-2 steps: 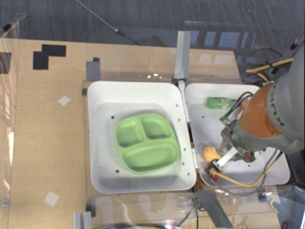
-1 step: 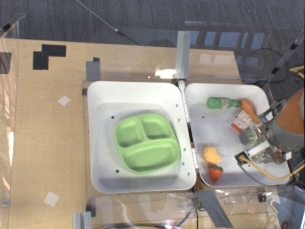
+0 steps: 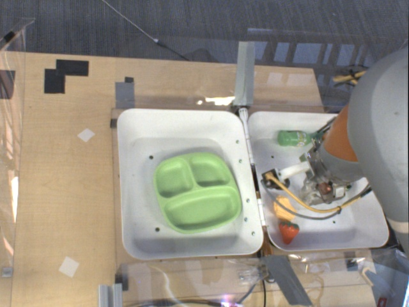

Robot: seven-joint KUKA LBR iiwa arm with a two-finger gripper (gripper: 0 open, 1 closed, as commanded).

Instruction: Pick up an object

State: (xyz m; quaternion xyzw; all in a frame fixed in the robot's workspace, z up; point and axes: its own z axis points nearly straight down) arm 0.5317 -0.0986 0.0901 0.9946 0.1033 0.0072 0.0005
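Your gripper (image 3: 317,188) hung over the right bin (image 3: 353,233), near the strawberry (image 3: 289,232) and bottle (image 3: 293,137). Open or closed: you couldn't tell.

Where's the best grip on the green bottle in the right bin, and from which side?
Mid-body, from straight above, I'd say. The green bottle lies on its side, long axis across the view, so closing across its narrow width should hold. It sits by the far wall of the right bin, well apart from the strawberry; a sideways approach would likely meet that wall.
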